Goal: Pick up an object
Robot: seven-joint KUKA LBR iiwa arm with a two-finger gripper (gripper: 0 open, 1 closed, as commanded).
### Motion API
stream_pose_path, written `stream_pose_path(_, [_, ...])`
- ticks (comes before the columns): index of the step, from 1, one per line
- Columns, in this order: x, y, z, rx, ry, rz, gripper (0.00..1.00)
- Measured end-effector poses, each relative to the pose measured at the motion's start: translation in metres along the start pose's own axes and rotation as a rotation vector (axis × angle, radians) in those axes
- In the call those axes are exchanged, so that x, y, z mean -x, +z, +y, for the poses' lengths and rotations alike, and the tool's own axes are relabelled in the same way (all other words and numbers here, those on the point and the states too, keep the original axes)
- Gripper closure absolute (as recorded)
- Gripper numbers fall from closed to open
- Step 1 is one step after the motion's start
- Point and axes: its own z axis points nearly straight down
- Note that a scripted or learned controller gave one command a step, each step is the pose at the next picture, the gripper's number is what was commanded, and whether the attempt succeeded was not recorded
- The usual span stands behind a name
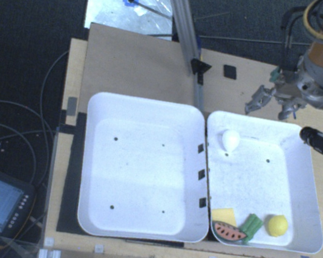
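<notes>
Left bin [94,145]: white, shallow, touching its neighbour. Right bin [312,181]: 5 items. White egg [230,140] near the far left corner; yellow wedge [225,215], watermelon slice [229,231], green piece [250,227] and lemon [277,225] in a row along the near edge (the first 3 touching). Gripper [270,107]: above the right bin's far rim, fingers spread apart, nothing between them.

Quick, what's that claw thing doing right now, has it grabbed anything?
Gripper: open, holding nothing, up above the far edge of the right bin.
</notes>
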Motion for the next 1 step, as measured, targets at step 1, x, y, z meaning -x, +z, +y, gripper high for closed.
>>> stream_pose_path(1, [-0.0148, 0.0542, -0.1143, -0.004, 0.001, 0.000, 0.00])
